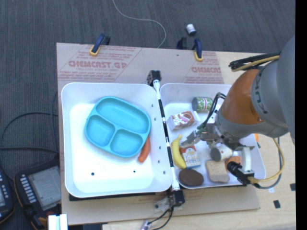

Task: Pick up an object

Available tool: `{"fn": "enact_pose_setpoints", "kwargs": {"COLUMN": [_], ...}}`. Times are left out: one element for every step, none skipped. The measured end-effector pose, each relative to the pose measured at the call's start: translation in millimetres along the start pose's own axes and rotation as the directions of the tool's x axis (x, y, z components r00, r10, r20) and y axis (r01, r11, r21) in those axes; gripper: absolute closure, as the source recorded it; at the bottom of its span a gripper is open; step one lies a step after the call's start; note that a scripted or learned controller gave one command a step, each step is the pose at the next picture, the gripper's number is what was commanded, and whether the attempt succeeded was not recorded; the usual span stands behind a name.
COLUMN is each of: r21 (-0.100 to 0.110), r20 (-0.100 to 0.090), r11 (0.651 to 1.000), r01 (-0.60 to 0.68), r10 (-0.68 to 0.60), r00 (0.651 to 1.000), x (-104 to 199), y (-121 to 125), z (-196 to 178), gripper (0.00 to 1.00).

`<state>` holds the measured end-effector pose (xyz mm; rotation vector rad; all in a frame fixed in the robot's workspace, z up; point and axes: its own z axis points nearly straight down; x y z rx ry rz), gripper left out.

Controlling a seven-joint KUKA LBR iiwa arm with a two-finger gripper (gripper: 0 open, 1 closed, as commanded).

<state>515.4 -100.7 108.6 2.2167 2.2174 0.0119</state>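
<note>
Banana (178, 152) beside hand (201, 137); board (98, 63) reads "CHEMCAST GP".

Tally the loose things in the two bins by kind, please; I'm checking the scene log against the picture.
Left bin:
Blue divided plate: 1
Carrot: 1

Right bin:
Green can: 1
Red-and-white packet: 1
Banana: 1
Small carton: 1
Brown round piece: 1
Bread slice: 1

Total: 8. The gripper and arm may hide more.

Glossy smooth blue plastic divided plate (117, 126) in a matt white plastic bin (76, 176). Brown cardboard-looking board (96, 66) sits underneath, on rough grey carpet (29, 23).
</note>
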Motion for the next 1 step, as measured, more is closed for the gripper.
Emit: {"fn": "enact_pose_setpoints", "kwargs": {"r21": [-0.001], "r20": [-0.001], "r11": [1.000], "r01": [0.000], "r10": [0.000], "r00": [1.000], "x": [0.4], "y": [0.8], "z": [-10.2], "gripper": [1.00]}}
